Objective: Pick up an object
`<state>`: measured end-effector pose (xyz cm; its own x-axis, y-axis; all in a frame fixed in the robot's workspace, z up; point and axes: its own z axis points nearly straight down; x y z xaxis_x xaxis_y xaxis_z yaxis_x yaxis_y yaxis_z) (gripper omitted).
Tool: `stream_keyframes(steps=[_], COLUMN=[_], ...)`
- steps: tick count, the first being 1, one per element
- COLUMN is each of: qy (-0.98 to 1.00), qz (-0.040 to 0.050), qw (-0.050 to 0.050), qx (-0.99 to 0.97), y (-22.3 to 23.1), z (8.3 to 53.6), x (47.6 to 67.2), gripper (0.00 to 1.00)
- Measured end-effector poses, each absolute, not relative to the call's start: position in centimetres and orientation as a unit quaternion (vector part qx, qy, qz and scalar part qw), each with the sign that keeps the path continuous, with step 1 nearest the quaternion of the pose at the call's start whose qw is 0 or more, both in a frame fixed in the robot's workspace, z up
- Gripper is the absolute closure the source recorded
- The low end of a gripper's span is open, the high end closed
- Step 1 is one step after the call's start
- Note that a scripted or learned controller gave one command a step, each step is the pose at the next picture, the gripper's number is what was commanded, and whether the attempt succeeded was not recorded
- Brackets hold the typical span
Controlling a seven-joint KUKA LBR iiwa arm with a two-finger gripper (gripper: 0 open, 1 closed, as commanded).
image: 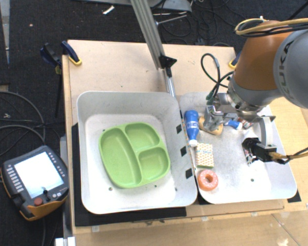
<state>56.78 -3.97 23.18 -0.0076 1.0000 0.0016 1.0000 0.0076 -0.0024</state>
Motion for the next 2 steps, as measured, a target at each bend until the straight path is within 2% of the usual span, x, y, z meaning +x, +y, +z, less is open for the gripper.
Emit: stream_keyframes(steps=[2], qy=[-0.71], qz=[0.0006], qw=[0.002], qx=[-0.705], y=[5.4], z=[22.6], x=[52.6], gripper=[1.0])
